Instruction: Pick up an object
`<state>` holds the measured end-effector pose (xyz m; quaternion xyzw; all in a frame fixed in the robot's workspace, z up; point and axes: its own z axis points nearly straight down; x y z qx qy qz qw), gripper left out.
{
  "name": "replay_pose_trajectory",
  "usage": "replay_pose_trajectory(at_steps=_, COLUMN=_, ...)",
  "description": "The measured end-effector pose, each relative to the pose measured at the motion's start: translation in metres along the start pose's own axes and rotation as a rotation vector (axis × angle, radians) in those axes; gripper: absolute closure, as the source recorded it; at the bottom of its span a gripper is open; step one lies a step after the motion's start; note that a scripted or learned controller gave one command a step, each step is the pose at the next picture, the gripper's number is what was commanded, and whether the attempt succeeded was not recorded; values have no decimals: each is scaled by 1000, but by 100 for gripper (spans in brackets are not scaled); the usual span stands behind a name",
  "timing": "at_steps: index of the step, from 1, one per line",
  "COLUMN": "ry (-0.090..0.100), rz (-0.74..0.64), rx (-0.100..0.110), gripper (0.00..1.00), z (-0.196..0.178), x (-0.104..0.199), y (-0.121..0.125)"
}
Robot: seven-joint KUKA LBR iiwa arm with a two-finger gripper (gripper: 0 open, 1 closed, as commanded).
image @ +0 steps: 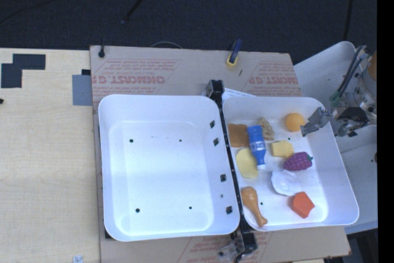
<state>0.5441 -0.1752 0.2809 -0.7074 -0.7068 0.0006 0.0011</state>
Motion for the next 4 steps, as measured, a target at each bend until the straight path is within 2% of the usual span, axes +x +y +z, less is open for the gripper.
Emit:
replay_pose_trajectory(at_steps=1, ry=6, rz=-3, rx=14, gripper=0, z=172, x=42, y=24)
replay_pose_trajectory(at_steps=2, ry=0, rz=-4, rx=-2, gripper=0, z=193, x=76, y=68)
replay_pose_trajectory(at_steps=3, ry=2, rz=1, rx=-1, gripper=100, z=182, x=74, y=67)
replay_pose_trajectory(at_steps=4, ry=1, rz=-7, rx=-13, gripper=100, z=87, x=131, y=103)
